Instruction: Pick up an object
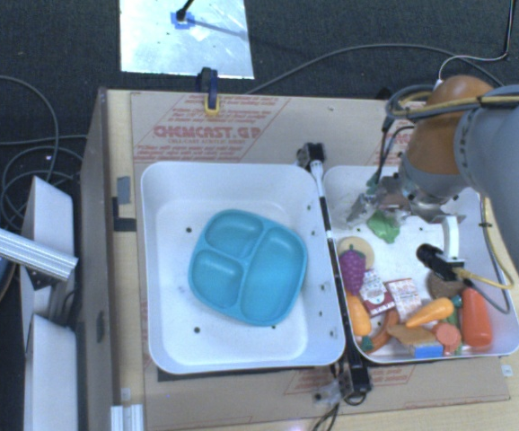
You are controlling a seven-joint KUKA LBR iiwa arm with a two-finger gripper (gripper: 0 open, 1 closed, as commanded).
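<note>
Grey arm w/ orange band reaches in from frame right; its hand (pixel 373 206) sits low in the right white bin (pixel 509 326), upper part, just above a small green toy (pixel 384 229); can't tell its grip state. Toy food pile (purple grapes (pixel 354 263), orange carrot (pixel 430 312), red pepper (pixel 476 320)) fills that bin's lower half. Blue divided plastic plate (pixel 248 266) lies mid left white bin (pixel 165 241) on the counter.

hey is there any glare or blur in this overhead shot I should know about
Camera view: strong glare on the shiny metal sheet beyond the bins; soft, slightly blurry throughout, so the small toys around the gripper lack detail; the blue plate is evenly lit, with faint shadows.
</note>
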